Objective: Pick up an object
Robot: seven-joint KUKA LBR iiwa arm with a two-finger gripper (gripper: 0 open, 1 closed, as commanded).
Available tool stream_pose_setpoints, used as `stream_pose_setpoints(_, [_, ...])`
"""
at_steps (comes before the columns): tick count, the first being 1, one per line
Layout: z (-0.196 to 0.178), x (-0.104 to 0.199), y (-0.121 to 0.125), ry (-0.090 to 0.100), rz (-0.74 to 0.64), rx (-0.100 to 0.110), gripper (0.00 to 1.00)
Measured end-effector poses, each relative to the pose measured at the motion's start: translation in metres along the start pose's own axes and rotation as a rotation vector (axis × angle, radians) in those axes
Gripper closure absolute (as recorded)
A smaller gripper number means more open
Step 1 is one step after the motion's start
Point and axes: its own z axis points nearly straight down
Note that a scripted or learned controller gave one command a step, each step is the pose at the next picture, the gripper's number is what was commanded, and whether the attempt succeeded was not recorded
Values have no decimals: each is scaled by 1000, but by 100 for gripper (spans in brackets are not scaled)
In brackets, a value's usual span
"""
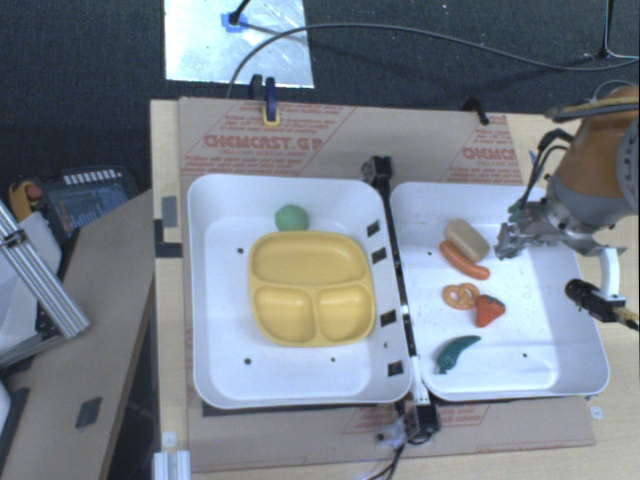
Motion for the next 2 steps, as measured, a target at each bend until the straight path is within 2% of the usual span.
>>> stream_pose_setpoints(2, [-90,-5,-3,0,-1,-1,100])
